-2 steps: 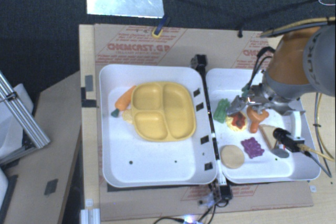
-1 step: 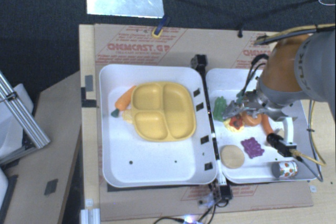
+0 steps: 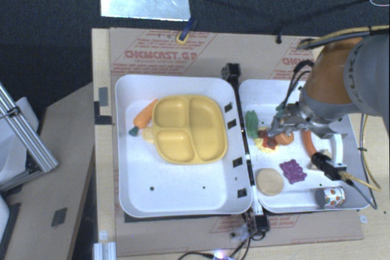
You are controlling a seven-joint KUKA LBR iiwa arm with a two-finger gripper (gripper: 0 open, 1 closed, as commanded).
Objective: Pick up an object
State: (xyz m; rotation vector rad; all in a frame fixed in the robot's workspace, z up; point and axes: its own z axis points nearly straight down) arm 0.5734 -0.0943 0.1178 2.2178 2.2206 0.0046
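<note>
My gripper (image 3: 275, 131) hangs low over the middle of the right bin (image 3: 262, 92). Just below its tip is a small cluster: a red-orange piece (image 3: 285, 139) and a yellow piece (image 3: 266, 144). The gripper tip is very close to them, and I cannot tell whether it touches them. A green toy vegetable (image 3: 251, 122) lies just to the left of the gripper. A purple grape bunch (image 3: 294, 171) and a round tan disc (image 3: 270, 181) lie nearer the front of the bin.
An orange sausage-like piece (image 3: 309, 143) lies right of the gripper, and a small patterned cup (image 3: 331, 196) lies on its side at the front right corner. The left bin (image 3: 131, 192) holds a yellow divided plate (image 3: 186, 129) and a toy carrot (image 3: 145, 114).
</note>
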